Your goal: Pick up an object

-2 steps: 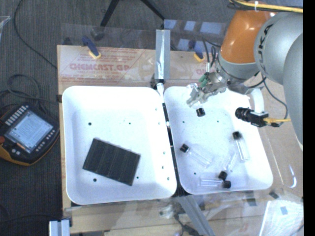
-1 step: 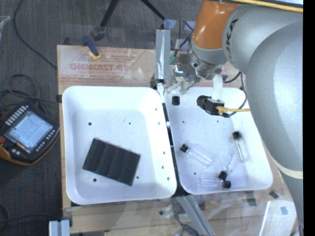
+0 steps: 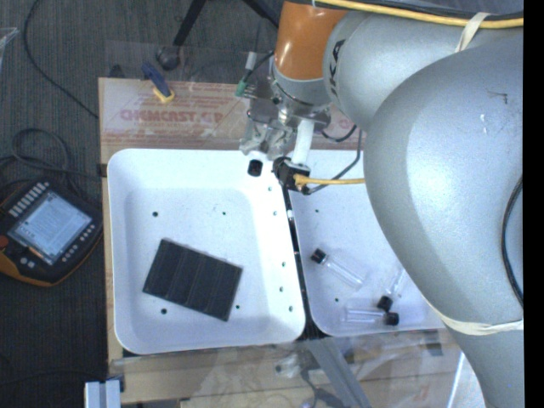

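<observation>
- Far left, off the counter, a handheld pendant (image 3: 47, 230) lies with its screen lit;
- In the left bin (image 3: 127, 185), a flat black ridged panel (image 3: 192, 279) lies tilted near the front wall;
- My hand (image 3: 270, 153) hangs over the back end of the divide between the bins; open or closed, I cannot tell;
- In the right bin (image 3: 327, 219), clear black-capped vials: one vial (image 3: 334, 264) mid-floor, two more (image 3: 374, 313) near the front, well apart from my hand.
</observation>
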Available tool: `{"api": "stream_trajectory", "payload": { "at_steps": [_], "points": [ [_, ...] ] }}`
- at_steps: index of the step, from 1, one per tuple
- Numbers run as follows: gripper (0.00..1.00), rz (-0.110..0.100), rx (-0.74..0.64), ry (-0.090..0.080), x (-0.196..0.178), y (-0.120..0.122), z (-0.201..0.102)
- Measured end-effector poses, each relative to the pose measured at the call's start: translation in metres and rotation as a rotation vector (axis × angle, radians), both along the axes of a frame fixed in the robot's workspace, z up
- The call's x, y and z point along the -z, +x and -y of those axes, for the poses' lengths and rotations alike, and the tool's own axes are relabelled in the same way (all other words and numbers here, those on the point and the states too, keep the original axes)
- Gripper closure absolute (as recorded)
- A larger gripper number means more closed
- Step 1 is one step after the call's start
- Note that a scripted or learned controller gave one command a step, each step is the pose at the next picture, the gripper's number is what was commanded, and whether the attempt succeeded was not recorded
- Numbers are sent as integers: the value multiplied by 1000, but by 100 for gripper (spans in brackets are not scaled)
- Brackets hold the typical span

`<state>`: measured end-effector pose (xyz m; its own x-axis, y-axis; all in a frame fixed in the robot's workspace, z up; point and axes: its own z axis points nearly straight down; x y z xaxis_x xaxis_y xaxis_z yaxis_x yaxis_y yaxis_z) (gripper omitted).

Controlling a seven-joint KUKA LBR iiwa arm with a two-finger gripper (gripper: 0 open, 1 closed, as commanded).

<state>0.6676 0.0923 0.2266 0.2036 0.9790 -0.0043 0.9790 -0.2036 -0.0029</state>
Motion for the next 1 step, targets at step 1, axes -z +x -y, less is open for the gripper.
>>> {"api": "stream_trajectory", "payload": {
  "at_steps": [1],
  "points": [
    [0,1,1,-1,0,0,1]
  ]
}}
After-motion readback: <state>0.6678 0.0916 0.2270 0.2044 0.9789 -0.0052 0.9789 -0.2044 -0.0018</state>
